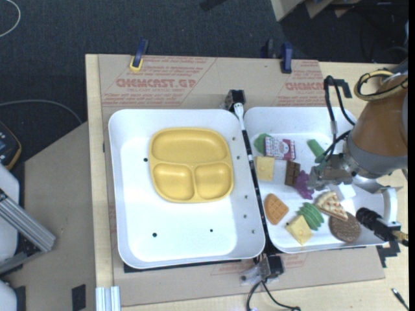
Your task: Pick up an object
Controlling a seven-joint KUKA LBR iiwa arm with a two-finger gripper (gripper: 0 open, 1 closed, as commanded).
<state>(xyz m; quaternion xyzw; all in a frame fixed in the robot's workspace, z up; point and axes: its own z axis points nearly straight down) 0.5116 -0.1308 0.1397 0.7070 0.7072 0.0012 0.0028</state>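
The right bin [259, 118] holds several toy foods. Among them are a pink and white carton [280, 148], a yellow block [265, 168], a brown bar [293, 172], a purple piece [303, 185], an orange waffle [276, 208], a cheese wedge [299, 229], a green vegetable [312, 216], a pizza slice [332, 205] and a brown cookie [344, 227]. My gripper [322, 174] is low over this bin, just right of the purple piece and above the pizza slice. Nothing shows held in it.
A yellow divided plate [191, 162] lies in the left bin [130, 212]. The arm's orange band [382, 131] and black cables [334, 109] hang over the right bin's right side. A green strip [316, 149] lies near the gripper. Clamps [137, 56] hold the board at the back.
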